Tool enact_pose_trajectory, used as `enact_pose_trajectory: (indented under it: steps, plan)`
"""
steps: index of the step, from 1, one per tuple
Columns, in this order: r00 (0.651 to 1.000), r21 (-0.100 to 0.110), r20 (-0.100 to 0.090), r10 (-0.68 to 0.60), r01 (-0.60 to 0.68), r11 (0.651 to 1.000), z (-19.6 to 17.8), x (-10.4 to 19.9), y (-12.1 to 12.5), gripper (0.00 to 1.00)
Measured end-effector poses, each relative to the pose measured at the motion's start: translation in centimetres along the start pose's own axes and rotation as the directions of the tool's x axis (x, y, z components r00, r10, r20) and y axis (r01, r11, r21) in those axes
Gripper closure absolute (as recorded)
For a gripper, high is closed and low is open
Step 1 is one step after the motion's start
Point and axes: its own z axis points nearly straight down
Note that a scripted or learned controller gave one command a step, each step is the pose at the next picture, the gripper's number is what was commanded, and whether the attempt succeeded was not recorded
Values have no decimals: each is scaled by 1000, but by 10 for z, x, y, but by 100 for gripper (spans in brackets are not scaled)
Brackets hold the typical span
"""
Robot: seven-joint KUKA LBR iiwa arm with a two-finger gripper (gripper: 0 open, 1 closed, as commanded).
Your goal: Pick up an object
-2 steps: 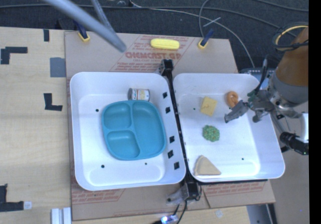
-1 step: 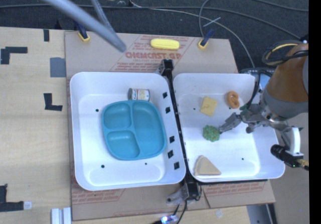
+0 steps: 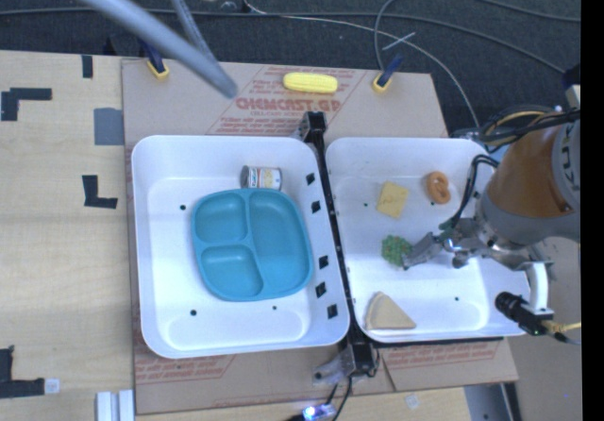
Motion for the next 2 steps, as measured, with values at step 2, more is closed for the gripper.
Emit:
enact_pose_trajectory:
  steps: [2]
  plan:
    - [1000,-11,2,-2,2,1000,-73,8,5,100]
